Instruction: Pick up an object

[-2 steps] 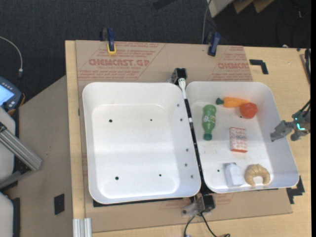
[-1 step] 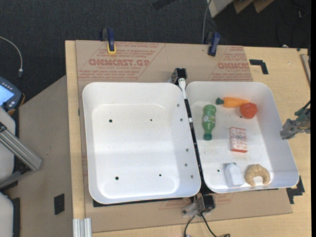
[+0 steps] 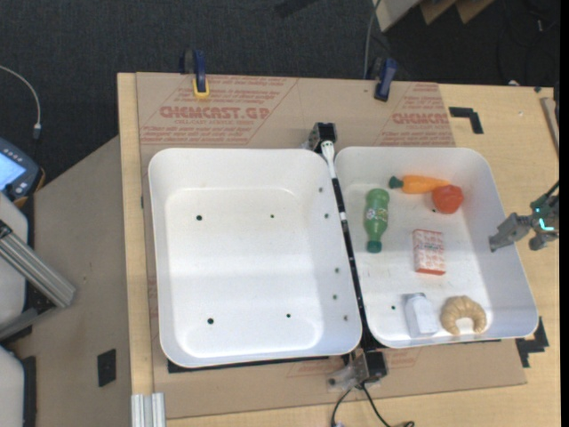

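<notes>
1. The gripper [image 3: 523, 231] is hanging at the right rim of the right bin [image 3: 507, 265], reaching in from the right, with only its dark fingers and a bit of teal-lit body in sight.
2. Its two fingers are standing spread apart with nothing between them; one finger [image 3: 504, 235] is pointing left over the bin's edge.
3. A green bottle [image 3: 376, 219] is lying in the right bin's left part, cap end pointing toward the near side.
4. An orange carrot [image 3: 423, 183] is lying near the far wall, and a red tomato-like ball [image 3: 447, 198] is sitting just beside its right end.
5. A small red and white carton [image 3: 429, 251] is lying in the middle of that bin, well left of the gripper.
6. A pale grey-white block [image 3: 420, 314] is resting near the near wall, with a tan croissant [image 3: 464, 314] just beside it on the right.
7. The left bin [image 3: 178, 185] is sitting beside the right one, their rims meeting along a dark clamp strip [image 3: 341, 229].
8. Both bins are resting on a brown cardboard sheet [image 3: 231, 105] printed with red lettering, held by blue clamps [image 3: 197, 68] at the far edge.
</notes>
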Available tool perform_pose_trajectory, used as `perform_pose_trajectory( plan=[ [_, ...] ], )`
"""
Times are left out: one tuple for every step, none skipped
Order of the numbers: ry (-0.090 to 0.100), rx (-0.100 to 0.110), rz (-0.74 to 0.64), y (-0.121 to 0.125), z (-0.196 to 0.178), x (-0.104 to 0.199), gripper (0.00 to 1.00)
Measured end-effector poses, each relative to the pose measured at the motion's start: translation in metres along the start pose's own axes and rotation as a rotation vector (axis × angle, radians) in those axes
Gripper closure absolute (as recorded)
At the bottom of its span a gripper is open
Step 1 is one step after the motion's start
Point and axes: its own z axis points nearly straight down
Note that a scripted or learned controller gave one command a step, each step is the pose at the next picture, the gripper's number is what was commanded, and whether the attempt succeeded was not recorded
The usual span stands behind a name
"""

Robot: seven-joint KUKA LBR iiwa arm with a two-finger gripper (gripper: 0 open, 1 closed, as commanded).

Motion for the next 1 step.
perform_pose_trajectory(
  plan=[
    [-0.003,-0.004,-0.001,0.001,-0.0109,-0.0006,1.0]
  ],
)
